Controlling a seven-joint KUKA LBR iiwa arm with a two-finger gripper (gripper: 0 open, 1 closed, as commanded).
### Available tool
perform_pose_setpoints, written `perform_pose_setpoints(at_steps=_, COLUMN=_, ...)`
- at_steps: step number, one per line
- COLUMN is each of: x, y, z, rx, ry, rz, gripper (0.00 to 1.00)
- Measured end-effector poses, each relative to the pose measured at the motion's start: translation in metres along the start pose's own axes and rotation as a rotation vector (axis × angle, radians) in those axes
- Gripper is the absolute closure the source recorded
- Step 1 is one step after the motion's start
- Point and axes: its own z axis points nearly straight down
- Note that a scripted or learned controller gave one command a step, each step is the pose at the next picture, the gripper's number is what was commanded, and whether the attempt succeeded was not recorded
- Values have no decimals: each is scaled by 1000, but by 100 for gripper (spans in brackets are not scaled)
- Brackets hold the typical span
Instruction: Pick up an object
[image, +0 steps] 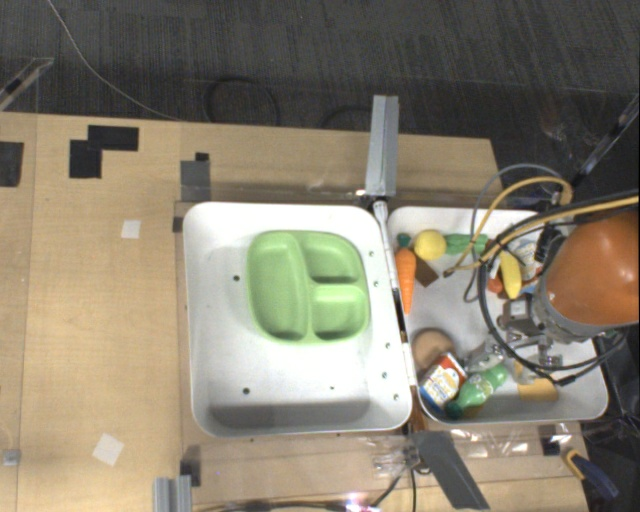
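We see the gripper (522, 345) low in the right bin (590, 405), lower right of frame; can't tell its finger state or whether it has anything. Just beside it, a green plastic bottle (480, 388) lies flat, long axis running lower-left to upper-right. Glossy snack packet (441, 381) touching it, brown rounded lump (431, 347) above. Carrot (405, 279) lies vertical, lemon (430, 244) top. Left bin (215, 400) holds a matte green divided tray (305, 286).

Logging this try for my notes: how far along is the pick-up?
Done: the arm has reached over the right bin. In hand: the gripper sits low among the items, near the green bottle; no item shows between its fingers. Left: grasping and lifting. The carrot and lemon lie untouched.
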Motion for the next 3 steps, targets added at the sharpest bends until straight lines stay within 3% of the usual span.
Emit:
perform_pose_setpoints(at_steps=1, x=-82, y=-71, z=2, rx=-4, ry=0, rz=28, gripper=0)
perform_pose_setpoints(at_steps=2, x=-68, y=-12, z=0, rx=-2, ry=0, rz=153, gripper=0)
perform_pose_setpoints(at_steps=3, x=-55, y=19, z=-1, rx=5, ry=-3, rz=249, gripper=0)
